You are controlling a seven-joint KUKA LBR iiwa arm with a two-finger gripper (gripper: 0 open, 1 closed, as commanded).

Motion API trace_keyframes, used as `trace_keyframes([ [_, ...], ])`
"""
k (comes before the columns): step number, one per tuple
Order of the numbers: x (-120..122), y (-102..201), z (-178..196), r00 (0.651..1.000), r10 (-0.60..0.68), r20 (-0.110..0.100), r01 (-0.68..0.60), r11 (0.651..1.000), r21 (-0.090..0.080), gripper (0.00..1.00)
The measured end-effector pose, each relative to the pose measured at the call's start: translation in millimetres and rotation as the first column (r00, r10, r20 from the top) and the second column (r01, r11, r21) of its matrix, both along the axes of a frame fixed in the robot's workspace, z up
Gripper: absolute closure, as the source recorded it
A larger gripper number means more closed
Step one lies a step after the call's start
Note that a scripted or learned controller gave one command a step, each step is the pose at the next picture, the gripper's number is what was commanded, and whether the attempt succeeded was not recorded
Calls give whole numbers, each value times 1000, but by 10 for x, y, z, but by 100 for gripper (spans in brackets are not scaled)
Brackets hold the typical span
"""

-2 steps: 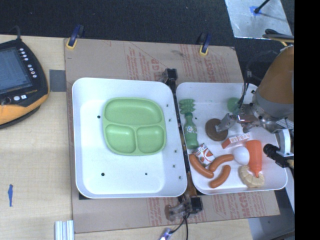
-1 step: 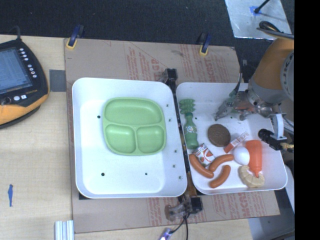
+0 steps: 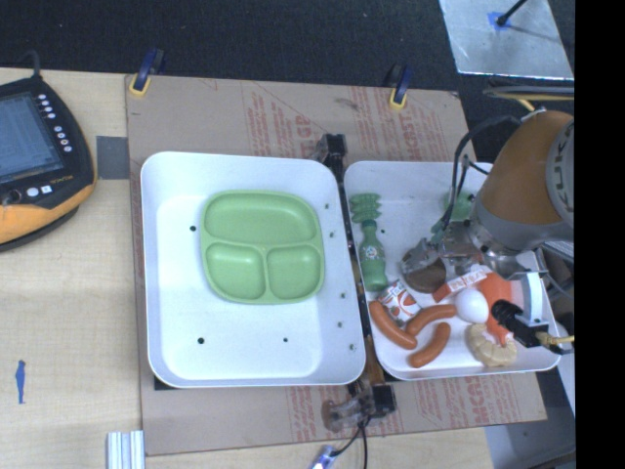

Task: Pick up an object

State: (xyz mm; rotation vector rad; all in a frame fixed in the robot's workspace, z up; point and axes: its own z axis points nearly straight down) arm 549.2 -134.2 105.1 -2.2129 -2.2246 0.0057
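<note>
We see the gripper (image 3: 427, 259) low in the right bin (image 3: 410, 179), over a brown object (image 3: 426, 279) beside the sausages (image 3: 415, 332). The arm (image 3: 518, 189) hides the bin's right side. We cannot tell the claw's state.

A green divided plate (image 3: 262, 245) is lying in the left bin (image 3: 166, 345), while the arm (image 3: 522, 189) is reaching over the toy-filled right bin (image 3: 410, 179).
</note>
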Motion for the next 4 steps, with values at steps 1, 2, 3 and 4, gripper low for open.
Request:
trace_keyframes([
  [1,382,296,-109,1000,-1,8,1,1000,-7,0],
  [2,43,188,-136,1000,1,0,-1,1000,-1,0],
  [3,411,237,-133,1000,-2,2,2,1000,0,0],
  [4,762,-216,460,1000,-3,4,3,1000,0,0],
])
